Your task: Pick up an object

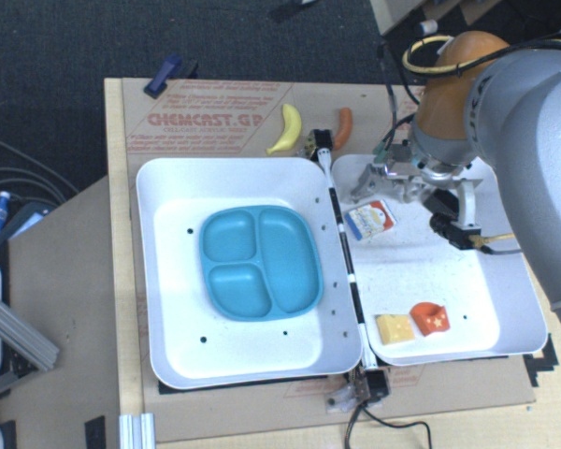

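A: Looking down at a slant on a pale board [215, 120] printed with red lettering, laid over dark carpet [56, 45]. Two shallow white bins side by side on it: left bin [159, 251] and right bin [505, 297], rims touching along a black seam.

B: Agreed. Holds a blue divided plate [262, 262], that left bin. Beyond the bins, on the bare board, a banana [286, 129] and an orange sausage-shaped thing [342, 127], near each other. Farther left, at the board's corner, a small blue item [163, 77]. Cables [9, 157] on the floor at far left.

A: Hard to read anywhere?

B: Plenty. Grey arm [533, 129] cut off by the right edge, covering the right bin's far corner. Orange band [458, 82] above the wrist clear enough. Below it, gripper [381, 183] a tangle of metal and wire; cannot tell whether released or clenched. Also a black part [452, 227] with a yellow lead, just right of it; cannot tell what.

A: And the things to pick?

B: A small white packet [369, 220] with red and blue print, lying flat in the right bin near the seam, just beneath and beside the gripper. Touching or apart, cannot tell. At the bin's near edge, well apart from the gripper, a yellow block [394, 327] and a red-orange piece [430, 317], just beside each other.
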`<state>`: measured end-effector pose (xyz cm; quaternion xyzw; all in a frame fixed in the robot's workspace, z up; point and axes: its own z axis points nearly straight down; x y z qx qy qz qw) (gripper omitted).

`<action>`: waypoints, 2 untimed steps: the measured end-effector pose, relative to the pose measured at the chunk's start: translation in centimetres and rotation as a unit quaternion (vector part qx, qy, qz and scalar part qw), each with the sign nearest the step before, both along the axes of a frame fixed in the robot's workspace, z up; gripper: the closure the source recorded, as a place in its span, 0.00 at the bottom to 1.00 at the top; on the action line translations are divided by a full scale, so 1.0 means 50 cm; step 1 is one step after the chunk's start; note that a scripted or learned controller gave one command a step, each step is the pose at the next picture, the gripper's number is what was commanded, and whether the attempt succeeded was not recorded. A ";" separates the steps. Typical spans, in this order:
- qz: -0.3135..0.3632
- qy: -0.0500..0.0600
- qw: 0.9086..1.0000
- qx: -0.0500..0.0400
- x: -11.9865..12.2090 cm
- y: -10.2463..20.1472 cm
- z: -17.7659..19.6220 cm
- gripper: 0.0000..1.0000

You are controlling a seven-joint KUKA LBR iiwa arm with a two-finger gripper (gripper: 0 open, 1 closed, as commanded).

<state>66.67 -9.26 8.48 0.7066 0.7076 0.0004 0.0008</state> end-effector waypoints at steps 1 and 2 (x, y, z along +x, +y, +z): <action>0.001 -0.001 1.000 -0.001 0.002 0.000 0.022 1.00; 0.000 -0.001 1.000 -0.001 0.001 0.001 0.021 0.00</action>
